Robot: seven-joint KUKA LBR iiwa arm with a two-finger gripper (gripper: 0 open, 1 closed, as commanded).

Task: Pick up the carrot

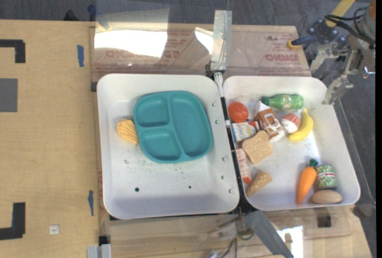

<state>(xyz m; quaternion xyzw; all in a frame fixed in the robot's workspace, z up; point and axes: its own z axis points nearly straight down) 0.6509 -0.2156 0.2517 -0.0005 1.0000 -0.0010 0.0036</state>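
While the end effector (pixel 340 74) hangs empty over the right bin's (pixel 349 158) far corner, fingers looking parted, the carrot (pixel 306 184) sits near the front beside a small can (pixel 326 177), so next it'd reach down there.

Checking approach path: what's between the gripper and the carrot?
In the camera view, the banana lies roughly between the gripper at the right bin's far corner and the carrot; below the banana, bare bin floor.
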